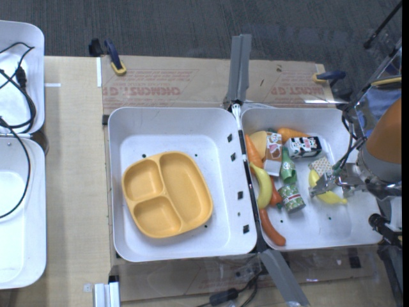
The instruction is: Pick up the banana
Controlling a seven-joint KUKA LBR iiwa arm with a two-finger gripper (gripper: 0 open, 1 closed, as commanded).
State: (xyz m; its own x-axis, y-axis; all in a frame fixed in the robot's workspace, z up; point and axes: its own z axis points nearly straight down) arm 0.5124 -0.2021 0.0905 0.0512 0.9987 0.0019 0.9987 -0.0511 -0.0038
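The 2 white bins sat side by side on the bench. The left bin (pixel 121 190) held a yellow divided plate (pixel 167 194) with 3 compartments. The right bin (pixel 358 232) held a clutter: a banana (pixel 262 185) lying along its left wall, an orange carrot (pixel 271 228) below it, a green can (pixel 291 197), a small milk carton (pixel 303 146) and a second yellow fruit (pixel 331 197). The gripper (pixel 324 184) hung low over that yellow fruit, well apart from the banana; its grasp could not be judged.
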